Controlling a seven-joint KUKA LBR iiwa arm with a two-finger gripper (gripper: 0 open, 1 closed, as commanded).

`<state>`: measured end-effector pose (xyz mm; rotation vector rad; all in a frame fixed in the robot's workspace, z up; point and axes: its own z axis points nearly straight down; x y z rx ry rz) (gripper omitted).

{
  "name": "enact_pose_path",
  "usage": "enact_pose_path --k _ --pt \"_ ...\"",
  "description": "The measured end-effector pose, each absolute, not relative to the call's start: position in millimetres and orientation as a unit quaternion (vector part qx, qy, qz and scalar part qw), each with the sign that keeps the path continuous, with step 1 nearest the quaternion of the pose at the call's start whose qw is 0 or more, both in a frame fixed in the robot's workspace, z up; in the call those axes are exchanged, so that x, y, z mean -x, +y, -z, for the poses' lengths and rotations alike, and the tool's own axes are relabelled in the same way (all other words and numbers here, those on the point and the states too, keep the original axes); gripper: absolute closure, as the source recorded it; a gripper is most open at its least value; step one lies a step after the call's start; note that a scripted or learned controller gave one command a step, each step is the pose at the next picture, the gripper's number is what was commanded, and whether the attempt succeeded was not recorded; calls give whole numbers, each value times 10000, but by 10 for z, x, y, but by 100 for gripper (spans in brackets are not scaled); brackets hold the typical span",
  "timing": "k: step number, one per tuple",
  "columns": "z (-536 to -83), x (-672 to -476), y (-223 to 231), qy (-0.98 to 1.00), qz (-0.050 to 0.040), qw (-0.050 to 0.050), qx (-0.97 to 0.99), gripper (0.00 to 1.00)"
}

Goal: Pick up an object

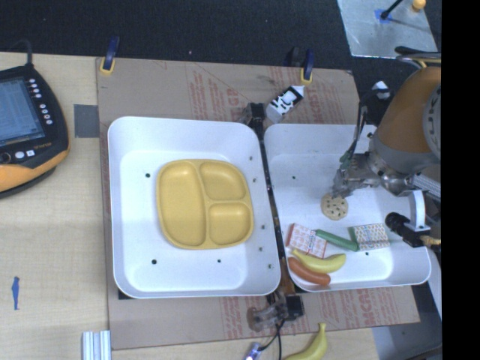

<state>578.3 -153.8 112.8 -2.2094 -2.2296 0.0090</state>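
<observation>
My gripper (343,190) hangs in the right bin (300,152), directly above a round tan cookie (334,206) that lies on the bin floor. The fingertips point down at the cookie's top edge. Along the bin's near side lie a yellow banana (321,261), a red-orange sausage (307,273), a green stick-shaped item (335,239), a red-and-white packet (302,239) and a small patterned box (369,235).
The left bin (135,145) holds a yellow divided plate (203,202). A tablet-like pendant (26,126) lies at the far left of the bench. Another banana (311,345) sits outside the bins by the front edge. Blue clamps (307,64) hold the cardboard at the back.
</observation>
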Motion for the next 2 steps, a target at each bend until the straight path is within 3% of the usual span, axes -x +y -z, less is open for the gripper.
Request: enact_pose_path --k 1,2 --pt "-1127 -5783 -1537 -7104 -30 14 7038 0" --pt "-914 -5796 -1523 -7096 -23 20 7046 0"
